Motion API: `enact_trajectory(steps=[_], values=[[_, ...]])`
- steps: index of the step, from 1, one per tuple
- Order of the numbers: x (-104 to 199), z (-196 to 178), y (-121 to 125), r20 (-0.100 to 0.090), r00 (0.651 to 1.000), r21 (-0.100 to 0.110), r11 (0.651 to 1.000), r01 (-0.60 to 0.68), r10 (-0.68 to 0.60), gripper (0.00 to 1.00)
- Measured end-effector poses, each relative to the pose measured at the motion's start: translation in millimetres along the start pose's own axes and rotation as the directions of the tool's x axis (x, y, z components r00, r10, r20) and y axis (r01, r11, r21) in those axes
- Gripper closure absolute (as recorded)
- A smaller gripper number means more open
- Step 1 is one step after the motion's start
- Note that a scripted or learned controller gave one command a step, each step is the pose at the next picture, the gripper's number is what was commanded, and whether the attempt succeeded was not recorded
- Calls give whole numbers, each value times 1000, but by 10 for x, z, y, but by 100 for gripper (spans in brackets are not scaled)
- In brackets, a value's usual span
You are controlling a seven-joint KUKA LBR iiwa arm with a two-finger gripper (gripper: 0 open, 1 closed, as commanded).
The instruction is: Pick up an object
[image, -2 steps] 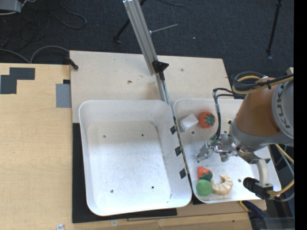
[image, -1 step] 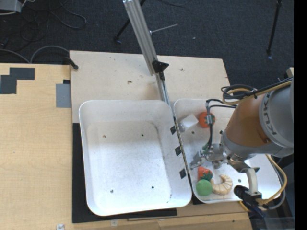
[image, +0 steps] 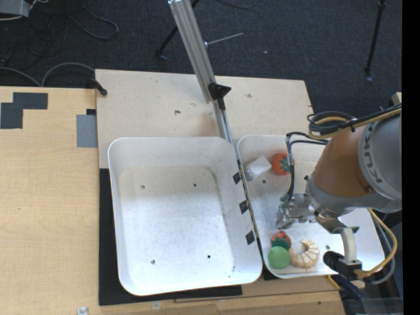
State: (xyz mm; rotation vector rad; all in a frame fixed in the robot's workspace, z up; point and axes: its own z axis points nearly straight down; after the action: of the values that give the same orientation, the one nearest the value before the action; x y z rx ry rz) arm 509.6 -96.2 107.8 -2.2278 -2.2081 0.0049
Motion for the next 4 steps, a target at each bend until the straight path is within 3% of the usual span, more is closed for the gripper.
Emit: enact_trajectory(steps=[1,3,4], values=[[-53,-446,-60,1,1000,-6,1000,2,-2,100],[-79,-1479,76,2,1000,-7,1000,9,-9,100],[438,-1528,262,-1,1000,-4,1000,13,-13,100]])
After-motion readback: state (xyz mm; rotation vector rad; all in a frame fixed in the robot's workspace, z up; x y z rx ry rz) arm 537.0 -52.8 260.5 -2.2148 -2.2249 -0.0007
